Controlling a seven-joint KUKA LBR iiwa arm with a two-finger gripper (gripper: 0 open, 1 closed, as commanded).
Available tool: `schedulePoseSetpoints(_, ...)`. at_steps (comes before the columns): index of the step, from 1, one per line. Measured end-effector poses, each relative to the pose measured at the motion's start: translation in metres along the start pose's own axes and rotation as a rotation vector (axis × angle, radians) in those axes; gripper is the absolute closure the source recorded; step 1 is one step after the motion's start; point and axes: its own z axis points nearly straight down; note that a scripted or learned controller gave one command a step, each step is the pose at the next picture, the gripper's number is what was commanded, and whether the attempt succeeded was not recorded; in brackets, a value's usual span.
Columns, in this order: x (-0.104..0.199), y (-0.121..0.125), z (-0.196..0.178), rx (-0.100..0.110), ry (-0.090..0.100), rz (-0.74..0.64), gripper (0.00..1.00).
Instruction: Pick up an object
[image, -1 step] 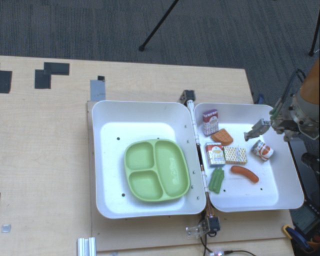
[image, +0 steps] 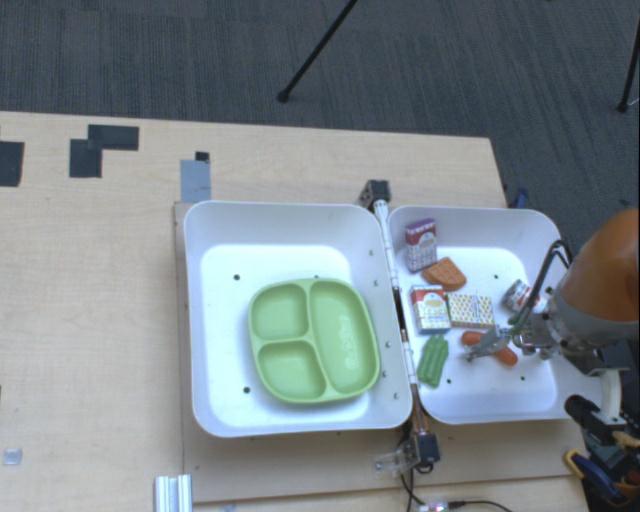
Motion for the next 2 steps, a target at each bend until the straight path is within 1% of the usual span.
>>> schedulePoseSetpoints(1, 0.000, 0.002, -0.012, -0.007, -0.001, -0.001, 1.00)
schedulePoseSetpoints(2, 0.067, -0.003, -0.109, -0.001, 0.001, -0.003, 1.00)
